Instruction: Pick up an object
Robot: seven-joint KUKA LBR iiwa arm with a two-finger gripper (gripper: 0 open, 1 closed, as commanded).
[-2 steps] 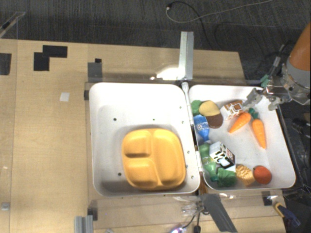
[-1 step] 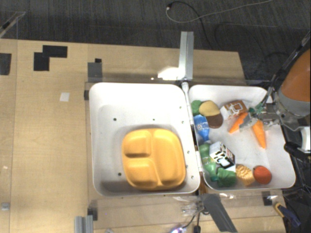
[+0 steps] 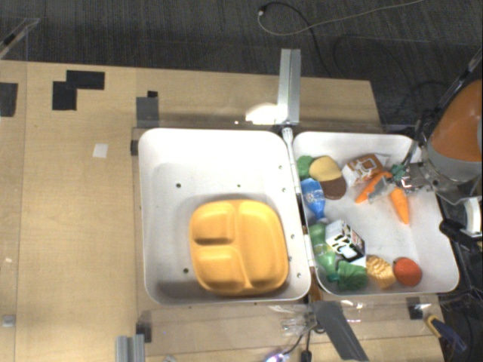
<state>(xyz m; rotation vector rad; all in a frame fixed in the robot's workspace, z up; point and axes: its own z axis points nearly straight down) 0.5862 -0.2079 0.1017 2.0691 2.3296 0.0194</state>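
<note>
Dark carpet [image 3: 151, 21] is seen beyond a wooden bench [image 3: 68, 225] bearing two white bins. The right bin [image 3: 430, 240] holds the toys: an orange carrot [image 3: 401, 205] lies near its right wall, just beside the gripper [image 3: 411, 178], whose pincer state cannot be told, being small and partly hidden. A red ball [image 3: 407, 271], a blue can [image 3: 312, 195] and green pieces [image 3: 341, 274] are piled nearby. The left bin [image 3: 166, 164] holds a yellow divided tray [image 3: 238, 245]. The arm [image 3: 459, 138] is cut off at the right edge.
</note>
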